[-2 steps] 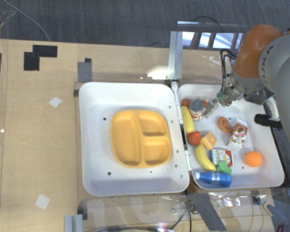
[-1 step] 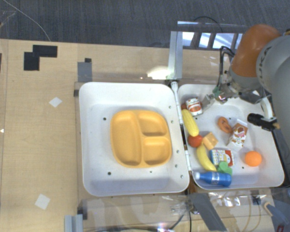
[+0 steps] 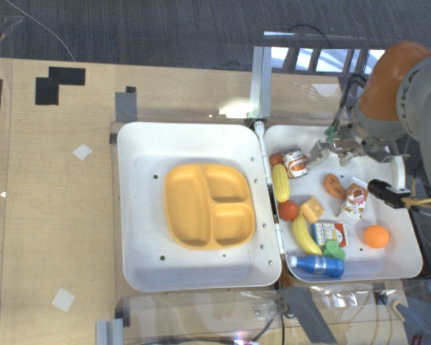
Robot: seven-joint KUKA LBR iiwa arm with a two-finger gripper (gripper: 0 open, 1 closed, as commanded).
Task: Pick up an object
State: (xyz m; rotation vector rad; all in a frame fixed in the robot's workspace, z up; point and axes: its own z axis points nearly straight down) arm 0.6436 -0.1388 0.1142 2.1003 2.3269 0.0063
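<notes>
The end effector point(image 3: 335, 147) hovers over the right white bin point(image 3: 406, 264), grip state unclear; the yellow plastic banana point(image 3: 304, 234) lies lengthwise, near-to-far.

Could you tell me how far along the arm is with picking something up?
Done: the gripper is over the right bin. In hand: nothing seen between its fingers. Left: the pick itself; the can, sausage and carton lie nearby in the bin.

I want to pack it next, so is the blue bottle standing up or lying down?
Lying down. The blue bottle rests on its side along the right bin's near wall, below the banana.
</notes>
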